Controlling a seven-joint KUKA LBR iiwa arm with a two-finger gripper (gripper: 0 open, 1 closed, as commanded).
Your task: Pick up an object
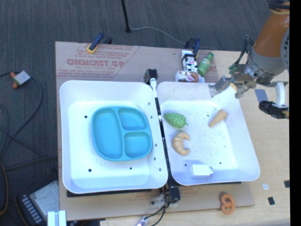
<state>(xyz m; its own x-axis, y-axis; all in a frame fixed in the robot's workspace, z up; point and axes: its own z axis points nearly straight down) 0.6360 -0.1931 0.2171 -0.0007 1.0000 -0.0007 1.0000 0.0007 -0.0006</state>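
Up at the right bin's (244, 126) far corner hangs the gripper (229, 85), fingers spread with nothing between them; croissant (181, 142), carrot (217, 117), green grapes (175, 120) and white block (201, 170) lie below

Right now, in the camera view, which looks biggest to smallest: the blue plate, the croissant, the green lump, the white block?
1. blue plate
2. croissant
3. green lump and white block: about alike, too close to rank.

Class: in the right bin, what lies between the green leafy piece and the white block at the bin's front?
In the camera view, a croissant lies between the green leafy piece and the white block.
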